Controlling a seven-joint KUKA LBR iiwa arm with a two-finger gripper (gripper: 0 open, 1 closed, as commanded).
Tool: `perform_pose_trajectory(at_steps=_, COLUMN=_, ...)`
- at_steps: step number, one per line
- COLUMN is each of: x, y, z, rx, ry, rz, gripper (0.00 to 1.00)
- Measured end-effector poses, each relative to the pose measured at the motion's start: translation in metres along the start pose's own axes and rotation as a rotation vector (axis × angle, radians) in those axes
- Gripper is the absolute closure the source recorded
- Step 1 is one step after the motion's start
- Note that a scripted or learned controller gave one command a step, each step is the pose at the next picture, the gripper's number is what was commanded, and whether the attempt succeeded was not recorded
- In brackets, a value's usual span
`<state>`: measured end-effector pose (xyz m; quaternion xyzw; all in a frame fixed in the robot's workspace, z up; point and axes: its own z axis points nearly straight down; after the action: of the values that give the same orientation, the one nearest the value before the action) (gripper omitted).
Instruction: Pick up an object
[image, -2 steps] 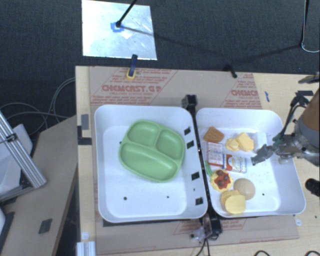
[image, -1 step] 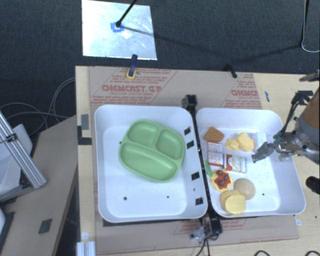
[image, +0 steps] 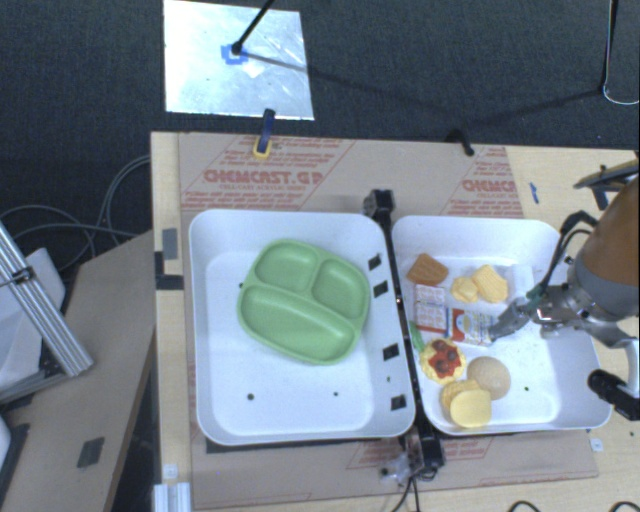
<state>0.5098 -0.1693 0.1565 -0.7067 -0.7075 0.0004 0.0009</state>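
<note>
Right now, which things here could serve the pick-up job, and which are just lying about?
For the job:
- claw over the right bin
- toy foods there: brown piece, yellow pieces, packet, round beige piece

Lying about:
- green divided plate in the left bin
- foil sheet
- blue-and-yellow clamp

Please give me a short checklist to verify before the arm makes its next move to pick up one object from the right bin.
1. Objects in the right bin: ok, toy foods are clustered on its left side.
2. Gripper above the right bin: ok, beside the red-and-white packet.
3. Fingers' opening: cannot tell.
4. Object held: cannot tell.
5. Neighbours crowding the target: not ok, the yellow pieces and pizza slice lie close.
6. Green tray away from the work: ok, in the left bin.
</note>
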Motion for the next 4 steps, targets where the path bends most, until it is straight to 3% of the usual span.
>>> perform_pose_trajectory(at_steps=1, x=-0.003, y=-0.003, z=0.062, rx=0.001, ry=0.0, rz=0.0, gripper=0.0)
perform_pose_trajectory(at_steps=2, x=-0.002, y=-0.003, z=0.073, rx=-0.002, ry=0.0, rz=0.0, gripper=0.0)
perform_pose_trajectory(at_steps=3, x=-0.003, y=-0.002, z=0.061, rx=-0.005, ry=-0.001, rz=0.0, gripper=1.0)
perform_pose_trajectory(at_steps=4, x=0.007, y=0.001, z=0.006, rx=-0.008, ry=-0.002, rz=-0.004, gripper=1.0)
